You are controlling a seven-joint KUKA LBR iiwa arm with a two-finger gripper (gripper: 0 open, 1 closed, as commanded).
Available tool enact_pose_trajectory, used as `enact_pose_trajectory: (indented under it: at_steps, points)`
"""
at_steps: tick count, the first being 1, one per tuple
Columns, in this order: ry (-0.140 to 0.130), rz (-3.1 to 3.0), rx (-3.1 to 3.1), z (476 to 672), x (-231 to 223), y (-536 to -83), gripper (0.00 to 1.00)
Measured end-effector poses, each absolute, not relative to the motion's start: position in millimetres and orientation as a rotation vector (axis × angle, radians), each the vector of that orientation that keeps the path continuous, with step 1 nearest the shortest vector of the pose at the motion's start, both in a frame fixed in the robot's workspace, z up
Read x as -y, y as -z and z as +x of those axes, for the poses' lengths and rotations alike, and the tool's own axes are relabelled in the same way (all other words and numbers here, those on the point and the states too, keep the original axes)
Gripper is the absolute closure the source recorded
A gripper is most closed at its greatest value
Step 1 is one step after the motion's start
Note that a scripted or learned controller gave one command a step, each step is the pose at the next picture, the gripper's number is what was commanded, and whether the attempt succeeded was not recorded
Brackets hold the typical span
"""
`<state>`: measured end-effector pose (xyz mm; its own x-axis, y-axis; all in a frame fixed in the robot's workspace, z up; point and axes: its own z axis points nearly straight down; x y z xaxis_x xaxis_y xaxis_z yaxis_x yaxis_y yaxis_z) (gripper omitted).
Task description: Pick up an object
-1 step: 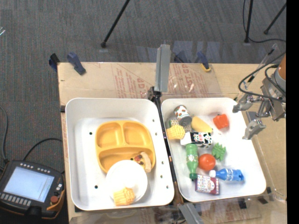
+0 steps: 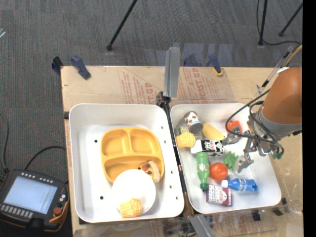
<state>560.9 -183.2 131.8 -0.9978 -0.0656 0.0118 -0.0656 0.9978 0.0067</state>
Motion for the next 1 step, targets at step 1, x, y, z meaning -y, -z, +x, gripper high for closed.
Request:
enact_pose_trajectory:
  at_steps: [1]
  points:
    - [0.003, 0.238, 3.134, 516.2, 123.4, -87.6, 0.00]
